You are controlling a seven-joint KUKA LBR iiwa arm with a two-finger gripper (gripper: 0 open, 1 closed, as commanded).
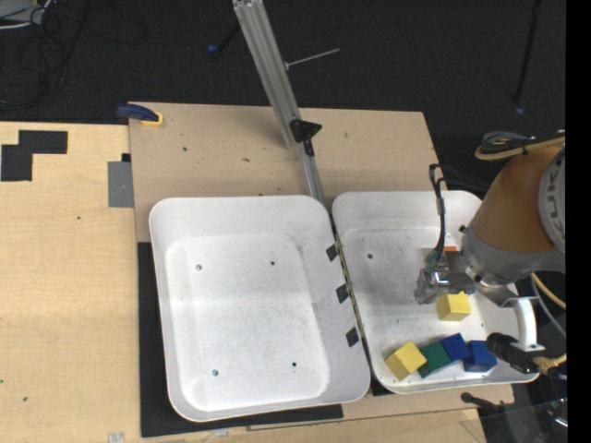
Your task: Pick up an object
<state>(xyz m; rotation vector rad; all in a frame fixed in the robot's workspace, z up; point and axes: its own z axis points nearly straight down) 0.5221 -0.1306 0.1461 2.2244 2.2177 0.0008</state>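
- Jaws: the gripper (440, 286) is low in the right bin (388, 238); whether its metal jaws stand wide or narrow cannot be told, and nothing is seen between them.
- A small yellow cube (453, 305) lies just beside the gripper, on its near-right side; contact cannot be told.
- At the bin's near edge a cluster: a second yellow block (404, 359), a green block (434, 358) and two blue blocks (467, 351), packed together.
- The left bin (185, 238) is smooth white plastic, shallow with rounded corners.
- A ribbed aluminium rail (272, 77) slants over the brown fibreboard bench (369, 146) on the far side.
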